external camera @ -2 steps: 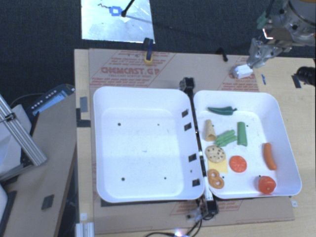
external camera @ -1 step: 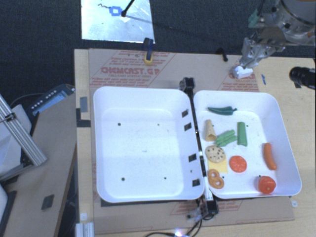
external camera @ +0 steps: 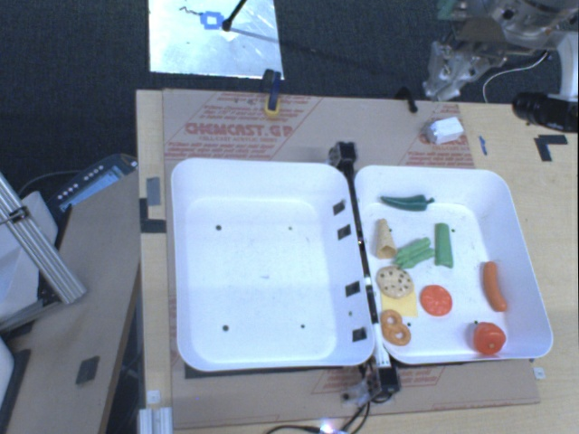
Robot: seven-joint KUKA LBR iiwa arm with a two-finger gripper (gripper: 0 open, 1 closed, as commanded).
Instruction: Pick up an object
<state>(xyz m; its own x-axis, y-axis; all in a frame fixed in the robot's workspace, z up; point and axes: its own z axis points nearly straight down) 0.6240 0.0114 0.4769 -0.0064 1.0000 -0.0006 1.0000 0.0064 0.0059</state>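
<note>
White bins: two shallow trays lie side by side on the bench; the left bin (external camera: 262, 269) shows bare floor, while the right bin (external camera: 520, 242) carries all the toy food.

Gripper: the gripper (external camera: 448, 70) hangs high at the upper right, above the bench's far edge and outside both bins; whether it is wide, narrow or clamped cannot be told at this angle, and nothing is seen held in it.

Candidates: a green chili (external camera: 407, 202) near the far wall, a green bean pod (external camera: 443, 245) and a second green piece (external camera: 413, 252) beside it, a cone-shaped piece (external camera: 386, 238), a cookie (external camera: 394, 282), a pretzel (external camera: 395, 327), a red tomato slice (external camera: 436, 299), an orange sausage (external camera: 493, 286) and a red tomato (external camera: 489, 338).

Step in hand: approach, judged from the arm's height and distance; no object has been reached yet.

Doing it well: an isolated target looks wisest. The orange sausage and the green chili each lie apart from their neighbours, leaving room on both sides. Closing across the narrow width of a long piece should grip better than along its length. The cookie and pretzel lie close together near the dividing wall, so a descent there risks striking the rim or nudging two things at once.

Target relative to tool: every object lies below and nearer the camera than the gripper, well apart from it; the green chili is closest.

Other: a small white block (external camera: 442, 131) rests on the bench just beneath the gripper, outside the bins.
</note>
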